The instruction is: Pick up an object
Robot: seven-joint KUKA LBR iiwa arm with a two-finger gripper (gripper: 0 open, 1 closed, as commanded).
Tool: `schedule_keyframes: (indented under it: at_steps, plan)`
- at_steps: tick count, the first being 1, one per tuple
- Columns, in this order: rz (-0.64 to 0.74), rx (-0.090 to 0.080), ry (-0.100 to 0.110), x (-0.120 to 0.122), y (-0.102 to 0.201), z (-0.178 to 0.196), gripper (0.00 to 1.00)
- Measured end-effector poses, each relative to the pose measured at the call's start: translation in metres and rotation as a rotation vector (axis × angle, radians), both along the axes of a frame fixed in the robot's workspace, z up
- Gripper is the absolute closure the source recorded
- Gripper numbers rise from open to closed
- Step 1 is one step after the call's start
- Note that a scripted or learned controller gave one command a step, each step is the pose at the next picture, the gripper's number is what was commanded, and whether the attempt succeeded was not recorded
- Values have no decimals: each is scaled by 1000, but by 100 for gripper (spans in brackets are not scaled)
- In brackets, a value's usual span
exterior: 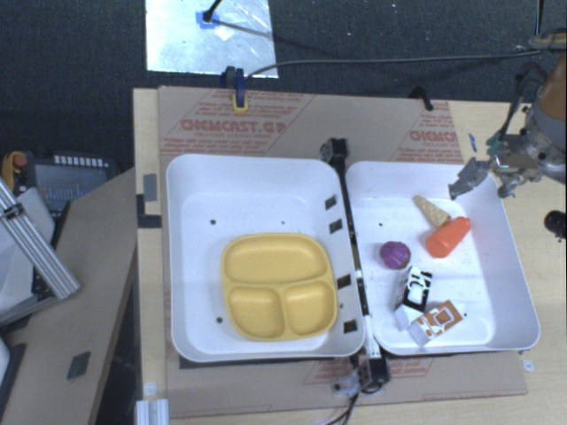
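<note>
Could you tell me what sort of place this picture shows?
Probably a robotics lab test bench: two white bins on a board, small toy items such as an orange carrot, and a robot gripper reaching in.

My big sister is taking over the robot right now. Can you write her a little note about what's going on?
Tool: fingers spread open, holding nothing, poised over the right white bin's upper right corner.
In that bin: orange plastic carrot, tan cone, purple ball, black-and-white block, white-and-orange packet.
Left white bin: yellow divided plastic tray.
Done: nothing picked.
Left: lower, grip one object, lift; the carrot looks nearest.
</note>
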State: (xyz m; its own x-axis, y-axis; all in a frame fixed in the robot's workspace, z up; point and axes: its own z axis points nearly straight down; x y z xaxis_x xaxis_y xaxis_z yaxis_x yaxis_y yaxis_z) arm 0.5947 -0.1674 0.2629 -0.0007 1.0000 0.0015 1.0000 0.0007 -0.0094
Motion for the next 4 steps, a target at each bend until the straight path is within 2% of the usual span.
schedule_keyframes:
  at_steps: [1, 2, 3, 4]
  plan:
    - [3, -2, -11, 2, 0, 7, 0]
    - [0, -2, -8, 5, -7, -51, 0]
    - [4, -1, -8, 13, -1, -102, 0]
    - [3, -10, -28, 15, 0, -157, 0]
